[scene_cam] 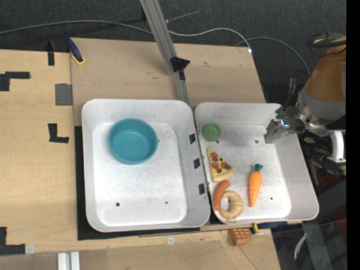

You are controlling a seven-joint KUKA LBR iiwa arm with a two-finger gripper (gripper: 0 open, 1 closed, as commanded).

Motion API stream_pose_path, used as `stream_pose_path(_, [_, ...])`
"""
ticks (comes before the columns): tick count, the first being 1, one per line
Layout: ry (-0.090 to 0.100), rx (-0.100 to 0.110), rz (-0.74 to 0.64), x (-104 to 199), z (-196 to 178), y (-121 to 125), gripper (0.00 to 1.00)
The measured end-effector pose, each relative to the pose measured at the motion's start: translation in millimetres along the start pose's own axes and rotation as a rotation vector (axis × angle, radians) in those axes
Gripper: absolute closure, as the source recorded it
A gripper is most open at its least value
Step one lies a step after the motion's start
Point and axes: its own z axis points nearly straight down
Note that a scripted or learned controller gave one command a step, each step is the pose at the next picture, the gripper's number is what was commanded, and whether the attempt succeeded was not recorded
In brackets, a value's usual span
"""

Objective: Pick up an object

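Observation:
The right bin (pixel 281 207) holds a small green round piece (pixel 211 131), a pizza slice (pixel 219 164), an orange carrot (pixel 255 187) with a green top, a red sausage (pixel 220 194) and a beige ring-shaped pastry (pixel 232 204). In the left bin (pixel 140 212) stands a blue bowl (pixel 133 141). My gripper (pixel 275 129) hangs at the right bin's upper right corner, above the carrot and apart from every object. Nothing shows between its fingers.
A slanted metal pole (pixel 163 32) crosses the bench behind the bins. Cables run along the dark floor at the top. A small orange block (pixel 241 235) lies just below the right bin's front edge.

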Motion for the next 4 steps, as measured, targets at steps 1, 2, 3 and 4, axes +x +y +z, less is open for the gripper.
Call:
stream_pose_path(1, [-0.001,-0.003,0.0,1.9,-59.5,-6.8,1.0])
stream_pose_path(2, [0.001,0.001,-0.001,2.3,-72.2,-6.1,1.0])
stream_pose_path(3, [0.002,0.002,-0.005,51.0,-76.5,4.2,1.0])
stream_pose_path(4, [0.002,0.004,-0.006,112.2,-70.4,21.1,1.0])
